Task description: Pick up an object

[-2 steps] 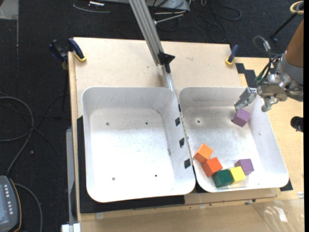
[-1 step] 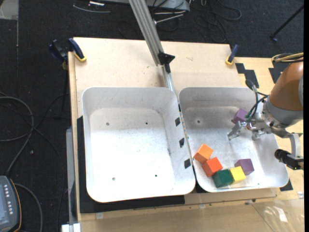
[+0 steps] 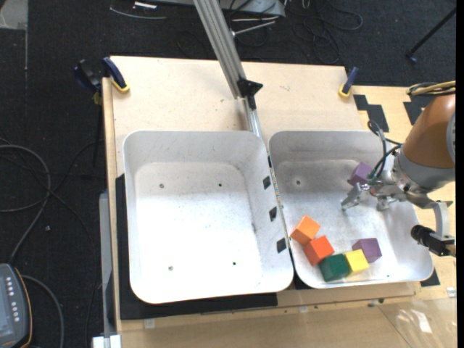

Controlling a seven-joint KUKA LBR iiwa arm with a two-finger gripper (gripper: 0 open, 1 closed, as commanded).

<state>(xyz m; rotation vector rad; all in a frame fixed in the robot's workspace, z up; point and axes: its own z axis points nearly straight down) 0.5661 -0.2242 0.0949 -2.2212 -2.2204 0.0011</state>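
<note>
From my seat I see the gripper [image 3: 360,194] low in the right bin [image 3: 319,147], and a purple block [image 3: 360,172] sits right at its upper finger, near the bin's back right. The metal fingers [image 3: 351,200] look splayed and released, with nothing between them, though at this slant I can't be sure whether the purple block is touching a finger or merely beside it. That is my main worry: if the fingers close where they stand, I judge they may nip only an edge of the block and squirt it away toward the bin wall, or close on air. The bin's smooth, glossy white floor would let a hard little cube slide easily, and its curved sides could tip one up. The other candidates lie well apart from the gripper, near the front: an orange block [image 3: 307,228] touching a red-orange block [image 3: 318,249], then a green block [image 3: 334,267], a yellow block [image 3: 356,260] and a second purple block [image 3: 370,248], all packed close. They look like small painted cubes with crisp edges, matte and rigid; crowded so, a descent there risks a finger landing on a neighbour. The left bin [image 3: 196,151] is the same speckled white plastic, shallow with rounded corners.
</note>
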